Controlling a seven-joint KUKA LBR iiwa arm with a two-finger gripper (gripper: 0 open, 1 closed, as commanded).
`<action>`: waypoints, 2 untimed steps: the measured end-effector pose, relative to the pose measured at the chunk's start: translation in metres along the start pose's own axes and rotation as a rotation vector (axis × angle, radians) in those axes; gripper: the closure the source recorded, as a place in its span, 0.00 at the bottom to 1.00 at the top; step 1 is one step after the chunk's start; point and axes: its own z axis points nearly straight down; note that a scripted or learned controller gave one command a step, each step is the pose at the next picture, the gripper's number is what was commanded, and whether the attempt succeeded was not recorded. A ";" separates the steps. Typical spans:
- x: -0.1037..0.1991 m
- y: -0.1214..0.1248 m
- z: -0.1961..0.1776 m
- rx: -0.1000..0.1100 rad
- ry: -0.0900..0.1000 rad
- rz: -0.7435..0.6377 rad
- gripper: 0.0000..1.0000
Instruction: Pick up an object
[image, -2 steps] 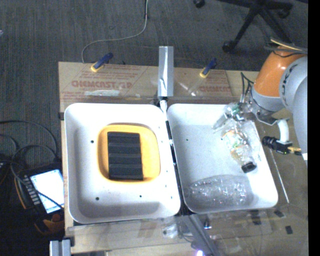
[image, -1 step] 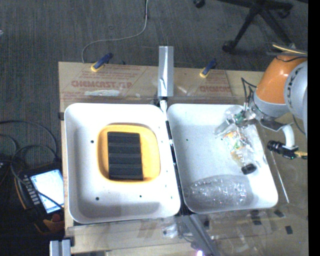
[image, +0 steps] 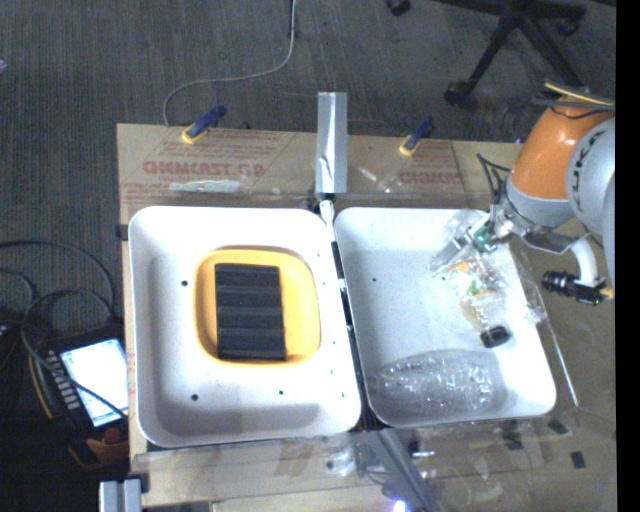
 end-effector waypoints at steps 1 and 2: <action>-0.004 0.009 0.001 0.013 0.013 -0.082 0.00; -0.005 0.010 0.001 0.013 0.012 -0.199 0.00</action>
